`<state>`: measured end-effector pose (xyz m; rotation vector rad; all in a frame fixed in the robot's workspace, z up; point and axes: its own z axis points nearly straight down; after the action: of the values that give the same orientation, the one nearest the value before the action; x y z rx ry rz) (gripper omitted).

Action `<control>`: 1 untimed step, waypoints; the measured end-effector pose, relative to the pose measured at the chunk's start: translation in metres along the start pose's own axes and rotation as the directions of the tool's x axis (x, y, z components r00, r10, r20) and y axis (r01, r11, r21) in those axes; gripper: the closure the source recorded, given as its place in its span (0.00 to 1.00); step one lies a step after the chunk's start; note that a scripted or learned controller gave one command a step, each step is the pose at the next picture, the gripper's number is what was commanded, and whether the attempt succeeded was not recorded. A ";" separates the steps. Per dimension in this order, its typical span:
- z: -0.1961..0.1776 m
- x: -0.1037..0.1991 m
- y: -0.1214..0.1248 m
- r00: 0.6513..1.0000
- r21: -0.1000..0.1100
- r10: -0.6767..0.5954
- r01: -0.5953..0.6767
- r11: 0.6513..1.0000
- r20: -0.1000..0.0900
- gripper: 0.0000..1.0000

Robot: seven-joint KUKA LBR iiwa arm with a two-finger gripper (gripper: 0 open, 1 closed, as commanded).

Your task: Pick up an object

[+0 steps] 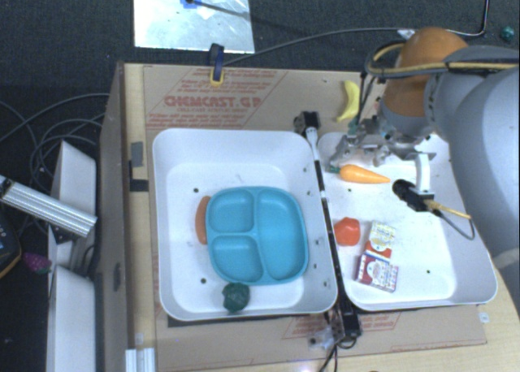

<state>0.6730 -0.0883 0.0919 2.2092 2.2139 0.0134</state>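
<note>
Now, step: lower onto carrot (363, 174), just beneath tool (375, 149).
Tool state: cannot tell.
Care: centre over carrot, clear of bin (455, 281) wall.

The gripper (367, 149) hovers just above a carrot (363, 174) in the right bin (455, 281).

Under my two bins lies a brown cardboard sheet (244, 98), and along its far edge, beyond the left bin (175, 224), I read red block letters: "CHEMCAST GP". A line of smaller red print runs just beneath that, too fine for me to make out. More red print shows on the sheet's near edge, below the left bin, also unreadable. In the right bin (463, 281), near its near edge, sit a small red-and-white carton (376, 270) and a little packet (381, 238) with printed faces, but the wording is too small to tell.
</note>
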 end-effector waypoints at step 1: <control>0.000 -0.002 0.000 1.000 0.000 0.000 0.000 1.000 -0.001 0.00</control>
<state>0.6732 -0.0898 0.0920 2.2098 2.2139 0.0140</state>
